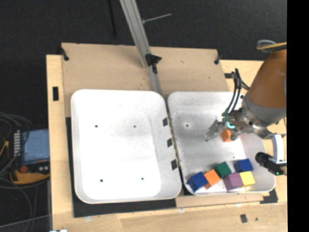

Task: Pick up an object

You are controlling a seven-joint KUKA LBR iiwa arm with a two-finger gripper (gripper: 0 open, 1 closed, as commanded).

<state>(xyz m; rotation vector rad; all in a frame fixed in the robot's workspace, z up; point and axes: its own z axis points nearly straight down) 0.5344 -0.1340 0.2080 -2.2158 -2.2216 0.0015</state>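
Orange block: a small orange cube (226,136) sits right at the tips of the two-finger gripper (223,132), over the floor of the right-hand shallow white bin (193,111).
Gripper: grey metal fingers reaching in from the right under the arm's orange band (270,83) – a faint teal glow shows just above the cube.
Jaws: the cube looks pinched between them, closed about as far as its width allows; whether it rests on the bin floor or hangs clear of it, I cannot tell.
Below the jaws: a cluster of small cubes lies along the bin's near edge – a blue cube (197,180), a second orange cube (212,177) touching it, a green cube (222,169), a purple cube (233,180), a yellow cube (247,178) and another blue cube (243,166).
Left of the jaws: the left-hand shallow white bin (118,144), beside its twin.
Beyond the jaws: a slanted grey metal post (136,25) rises from the bench's far side.
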